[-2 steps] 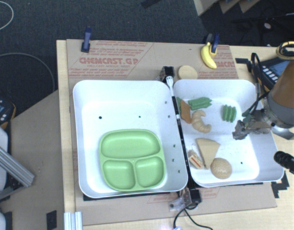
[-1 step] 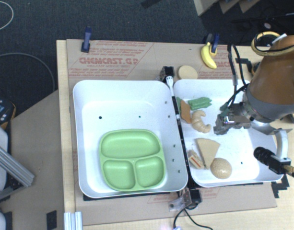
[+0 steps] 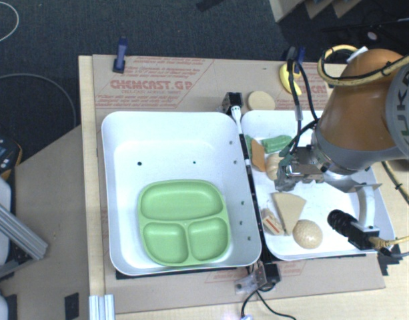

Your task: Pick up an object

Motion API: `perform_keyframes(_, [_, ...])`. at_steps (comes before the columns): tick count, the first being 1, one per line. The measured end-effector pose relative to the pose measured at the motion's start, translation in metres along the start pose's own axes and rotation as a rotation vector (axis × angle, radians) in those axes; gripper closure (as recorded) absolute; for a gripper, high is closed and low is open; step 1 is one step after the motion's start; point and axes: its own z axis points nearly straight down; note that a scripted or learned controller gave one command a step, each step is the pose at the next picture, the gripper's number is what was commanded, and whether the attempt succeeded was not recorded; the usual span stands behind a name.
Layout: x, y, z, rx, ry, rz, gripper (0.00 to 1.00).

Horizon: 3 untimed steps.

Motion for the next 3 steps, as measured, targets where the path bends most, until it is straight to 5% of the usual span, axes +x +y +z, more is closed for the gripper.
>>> perform_keyframes(2, [0.098, -0.003, -0.036, -0.001, 0.001, -0.001, 1.0])
perform_keyframes(3, [0.095, -0.002, -0.046, 0.0, -0.001, 0.004, 1.0])
